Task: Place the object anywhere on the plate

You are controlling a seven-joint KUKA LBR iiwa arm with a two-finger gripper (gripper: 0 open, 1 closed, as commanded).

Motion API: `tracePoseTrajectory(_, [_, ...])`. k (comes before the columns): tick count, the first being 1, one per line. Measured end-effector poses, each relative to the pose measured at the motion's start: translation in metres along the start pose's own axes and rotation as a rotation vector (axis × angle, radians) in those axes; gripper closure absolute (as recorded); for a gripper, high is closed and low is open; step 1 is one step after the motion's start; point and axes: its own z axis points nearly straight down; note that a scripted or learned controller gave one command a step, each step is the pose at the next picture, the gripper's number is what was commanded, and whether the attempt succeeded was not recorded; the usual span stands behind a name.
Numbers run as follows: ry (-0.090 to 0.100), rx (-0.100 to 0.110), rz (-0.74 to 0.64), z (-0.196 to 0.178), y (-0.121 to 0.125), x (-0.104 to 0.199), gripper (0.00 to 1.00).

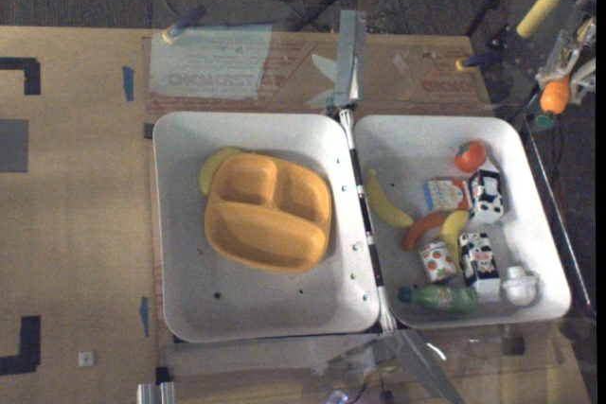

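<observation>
An orange plate [270, 213] with three compartments lies in the left bin [180, 289], and nothing lies on it. A yellow piece [212, 167] pokes out from under its upper left rim. The right bin [544, 232] holds the loose toys: a yellow banana [386, 200], a red-orange tomato [471, 155], a red sausage-like piece [423, 229], a green bottle [438, 299] and some small cartons. What looks like my gripper [546, 116] hangs small and blurred below the orange band [554, 96], outside the right bin's far right corner.
Also in the right bin are two cow-patterned cartons [486, 194] [478, 257], a small printed can [436, 261], a white piece [518, 285] and a short yellow piece [454, 227]. A metal divider [360, 203] runs between the bins. Tripod legs and yellow padded bars stand beyond the bench.
</observation>
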Motion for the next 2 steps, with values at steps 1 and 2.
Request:
tracePoseTrajectory(1, [-0.001,0.000,-0.139,-0.022,0.000,0.000,1.00])
tracePoseTrajectory(2, [0.001,-0.007,-0.206,0.025,0.001,0.000,1.00])
